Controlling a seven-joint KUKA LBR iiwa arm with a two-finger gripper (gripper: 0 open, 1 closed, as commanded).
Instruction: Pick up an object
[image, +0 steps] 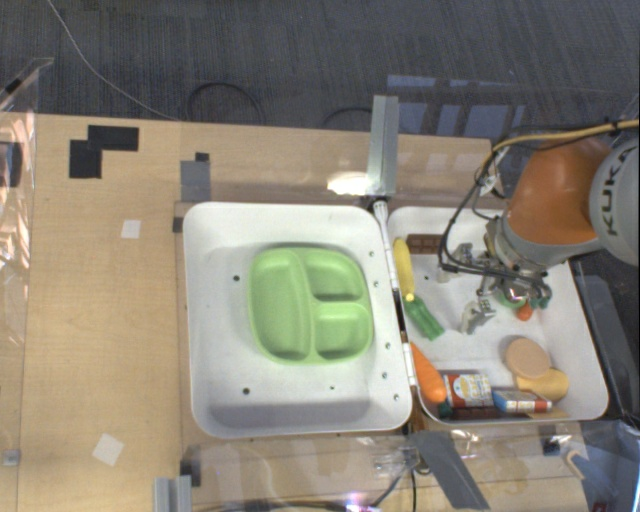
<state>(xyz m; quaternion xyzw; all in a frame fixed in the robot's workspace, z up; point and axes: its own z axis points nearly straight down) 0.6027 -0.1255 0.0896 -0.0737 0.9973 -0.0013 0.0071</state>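
Camera view — claw (478, 316) hangs over right bin (590, 345).

arm (590, 200) cut off at right edge, gripper (478, 315) grip unclear

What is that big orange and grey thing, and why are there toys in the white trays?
That is a robot arm, reaching in from the right. One camera above the bench looks down on it. At the arm's tip is a gripper with two fingers, like a little claw for picking things up. It hangs over the right bin, and nothing shows between its fingers. That bin holds toy food: a yellow corn cob, a green piece, an orange carrot, a small bottle and a tan round piece. The left bin holds a green divided plate.
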